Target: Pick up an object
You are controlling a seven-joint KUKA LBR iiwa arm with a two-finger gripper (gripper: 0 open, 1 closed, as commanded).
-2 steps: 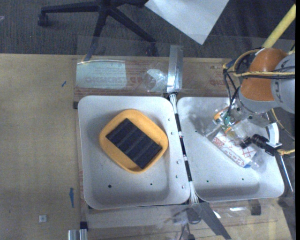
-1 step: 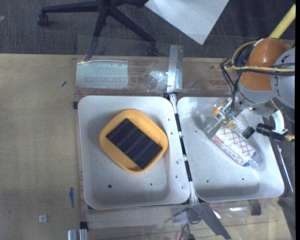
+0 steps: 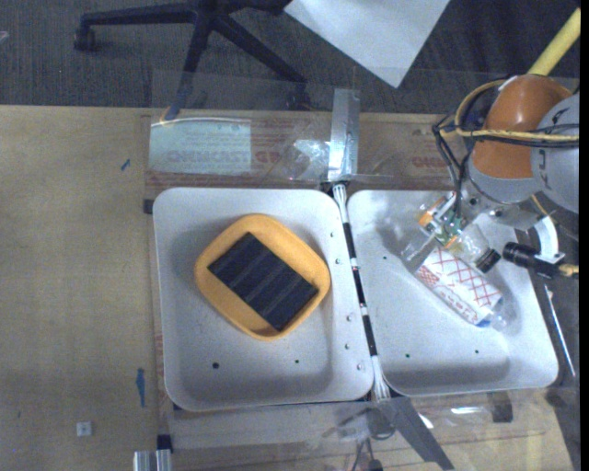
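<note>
Tool [image 3: 440,224] is low in the back half of the right bin [image 3: 534,368], close to that bin's far wall. Whether it is apart or together I cannot tell from up here, since its tip is a small muddle of orange, green and grey against white plastic.

Just in front of it, towards the camera, lies the red-and-white packet [image 3: 460,283]. It sits flat on the bin floor, slanting from the middle down towards the right wall, with nothing gripping it that I can see. A pale grey, glassy smear [image 3: 411,245] sits beside the tool on its left, possibly clear wrapping, but it is too faint to name.

Across the central divide, the left bin [image 3: 175,368] holds an orange dish [image 3: 276,226] with a dark ribbed panel [image 3: 264,281] resting in it, well apart from the tool.

Behind the bins, a metal bracket [image 3: 345,133] stands at the seam and a clear labelled strip [image 3: 201,145] lies on the board. Bare worktop [image 3: 74,276] runs off to the left. On the floor beyond are a chair base [image 3: 184,28] and a white sheet [image 3: 368,28], both cut off by the top edge.

The arm [image 3: 557,170] comes in from the right edge, its orange band [image 3: 515,129] bulging above the wrist, which angles down and left into the bin.
</note>
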